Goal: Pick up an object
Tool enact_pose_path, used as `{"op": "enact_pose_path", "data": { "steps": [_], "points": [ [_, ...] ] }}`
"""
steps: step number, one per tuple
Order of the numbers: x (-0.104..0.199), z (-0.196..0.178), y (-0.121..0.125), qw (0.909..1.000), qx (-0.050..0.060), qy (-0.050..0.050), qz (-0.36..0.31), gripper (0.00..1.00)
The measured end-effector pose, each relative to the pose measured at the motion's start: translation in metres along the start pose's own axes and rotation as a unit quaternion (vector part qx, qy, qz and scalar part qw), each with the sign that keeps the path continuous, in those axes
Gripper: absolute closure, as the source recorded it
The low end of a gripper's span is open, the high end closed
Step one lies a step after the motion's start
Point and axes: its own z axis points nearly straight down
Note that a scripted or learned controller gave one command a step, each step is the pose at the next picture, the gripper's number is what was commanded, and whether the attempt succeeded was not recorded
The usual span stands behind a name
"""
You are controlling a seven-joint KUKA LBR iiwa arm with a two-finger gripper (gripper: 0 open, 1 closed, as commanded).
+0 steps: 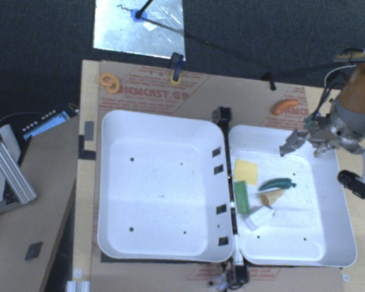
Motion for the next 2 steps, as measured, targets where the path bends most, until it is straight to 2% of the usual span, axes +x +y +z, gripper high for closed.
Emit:
{"op": "enact_pose_path", "data": {
  "steps": [1,2],
  "points": [
    [0.038,0.063,-0.055,1.0,0.005,0.002,0.0,0.0],
    [-0.013,0.124,-0.102,1.0,0.003,0.001,0.004,0.0]
  ]
}}
